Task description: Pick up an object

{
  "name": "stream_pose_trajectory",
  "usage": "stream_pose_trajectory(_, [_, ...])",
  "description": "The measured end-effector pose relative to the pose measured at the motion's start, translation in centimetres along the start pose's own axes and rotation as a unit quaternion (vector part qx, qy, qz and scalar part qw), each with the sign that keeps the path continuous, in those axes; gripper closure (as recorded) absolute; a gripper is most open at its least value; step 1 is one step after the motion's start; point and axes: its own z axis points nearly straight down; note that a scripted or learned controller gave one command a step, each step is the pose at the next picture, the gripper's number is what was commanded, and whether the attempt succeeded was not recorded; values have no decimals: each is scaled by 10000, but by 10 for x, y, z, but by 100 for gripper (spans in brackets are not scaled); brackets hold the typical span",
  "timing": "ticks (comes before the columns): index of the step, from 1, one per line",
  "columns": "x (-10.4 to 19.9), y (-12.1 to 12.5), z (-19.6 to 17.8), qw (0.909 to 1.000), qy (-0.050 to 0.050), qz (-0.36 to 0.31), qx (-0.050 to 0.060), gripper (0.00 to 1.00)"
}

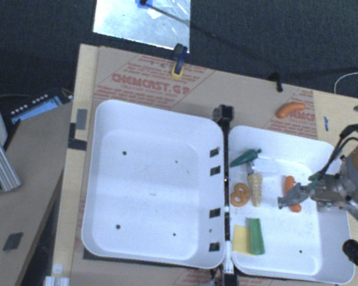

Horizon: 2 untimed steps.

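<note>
- Right, your grey two-finger gripper sits low over the right shallow white plastic bin, touching or just above the small orange carrot-shaped toy.
- Can't tell whether its fingers are apart or together; nothing visibly clamped.
- Centre over the toy, come straight down, then close.
- Keep clear of the pale yellow corn-cob toy and orange pretzel-shaped ring to the left.
- Judge the grasp only after lifting.

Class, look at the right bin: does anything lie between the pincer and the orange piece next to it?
Nothing visible does. The pincer hangs right at the orange piece in the right bin; the pretzel and green block lie off to the side.
</note>
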Motion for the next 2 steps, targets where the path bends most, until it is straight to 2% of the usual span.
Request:
stream_pose_trajectory(1, [26, 38, 155, 10000, 8, -12, 26, 0])
stream_pose_trajectory(2, [36, 100, 148, 10000, 0, -19, -24, 0])
